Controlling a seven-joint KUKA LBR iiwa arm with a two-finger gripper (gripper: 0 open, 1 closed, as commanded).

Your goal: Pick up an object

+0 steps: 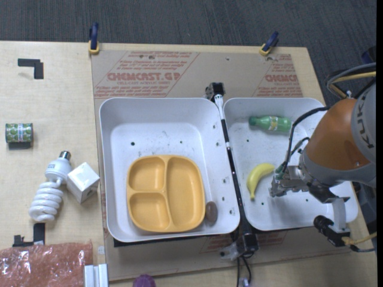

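Lying in the right bin (pixel 239 160), the banana (pixel 258 177) curves near its middle, with the gripper (pixel 279 186) just beside its right end; whether the pincer is released or clenched cannot be told. A green bottle (pixel 270 123) lies farther back. The left bin (pixel 111 160) bears a yellow 3-compartment tray (pixel 166 192).

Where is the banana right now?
The banana lies in the right bin, near its left wall, below the green bottle and just left of the gripper.
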